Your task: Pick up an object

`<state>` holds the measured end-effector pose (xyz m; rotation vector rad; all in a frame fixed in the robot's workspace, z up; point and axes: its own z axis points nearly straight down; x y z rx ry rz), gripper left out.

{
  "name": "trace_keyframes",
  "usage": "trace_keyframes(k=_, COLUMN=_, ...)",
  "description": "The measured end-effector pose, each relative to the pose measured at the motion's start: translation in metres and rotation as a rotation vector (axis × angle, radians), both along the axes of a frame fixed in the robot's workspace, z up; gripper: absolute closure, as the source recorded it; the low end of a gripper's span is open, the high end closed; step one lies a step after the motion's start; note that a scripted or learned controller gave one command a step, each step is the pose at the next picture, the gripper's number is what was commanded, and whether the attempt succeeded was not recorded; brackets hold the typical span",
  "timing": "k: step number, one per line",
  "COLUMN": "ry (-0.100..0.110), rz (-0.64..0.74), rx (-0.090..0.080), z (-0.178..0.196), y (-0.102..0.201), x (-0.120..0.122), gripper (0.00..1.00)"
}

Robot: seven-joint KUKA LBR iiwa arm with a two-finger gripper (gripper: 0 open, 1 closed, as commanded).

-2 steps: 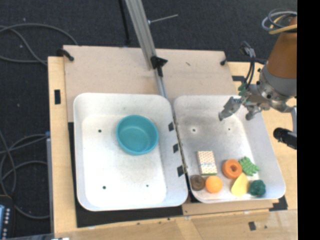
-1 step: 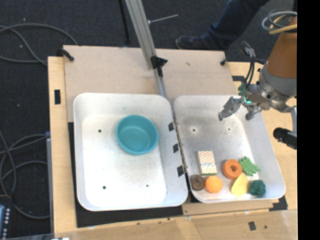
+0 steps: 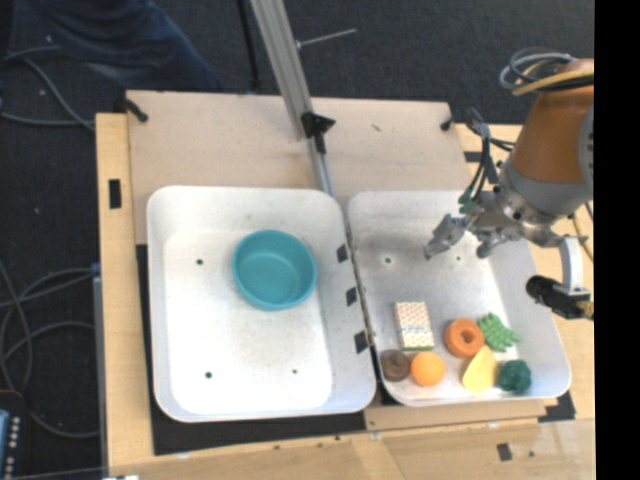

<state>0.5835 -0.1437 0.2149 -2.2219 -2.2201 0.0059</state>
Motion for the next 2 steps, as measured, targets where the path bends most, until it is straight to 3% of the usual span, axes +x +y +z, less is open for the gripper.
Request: trace_keyframes(k=2, ry=0.002, rz=-0.001, rx=0.0, z=-0.104, y=-0.01, x=0.004, gripper=0.0)
